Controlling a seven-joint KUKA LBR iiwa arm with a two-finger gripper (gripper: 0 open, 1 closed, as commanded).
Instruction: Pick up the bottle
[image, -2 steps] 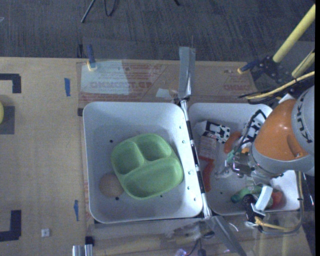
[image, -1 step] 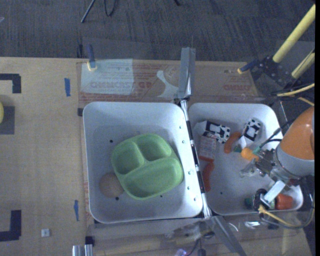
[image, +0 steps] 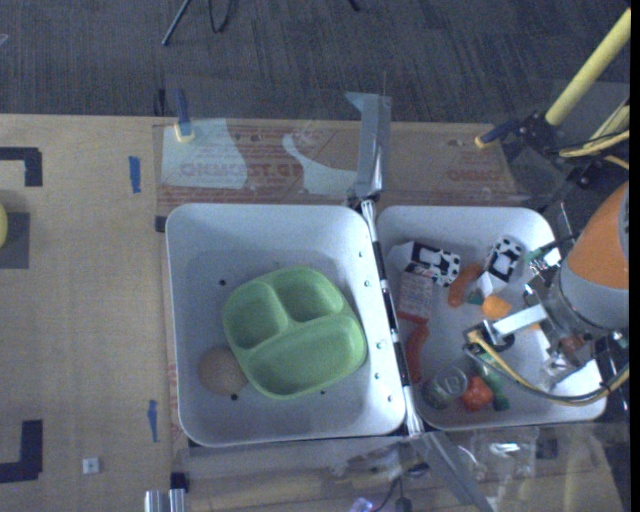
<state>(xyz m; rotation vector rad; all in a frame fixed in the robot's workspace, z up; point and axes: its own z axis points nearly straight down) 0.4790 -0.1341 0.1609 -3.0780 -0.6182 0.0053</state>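
Observation:
The bottle (image: 411, 298) lies on its side along the left wall of the right bin (image: 455, 222). It is clear, with a white and red label and a red lower part. My gripper (image: 563, 362) hangs over the bin's right side, below the orange band of the arm. It is well to the right of the bottle and apart from it. Nothing shows held in it.
The right bin also holds two black-and-white blocks (image: 433, 262) (image: 505, 258), orange pieces (image: 462, 290) (image: 496, 305), a grey can (image: 446, 385) and a red item (image: 477, 396). A green divided plate (image: 293, 330) and a tan ball (image: 221, 370) lie in the left bin (image: 190, 300).

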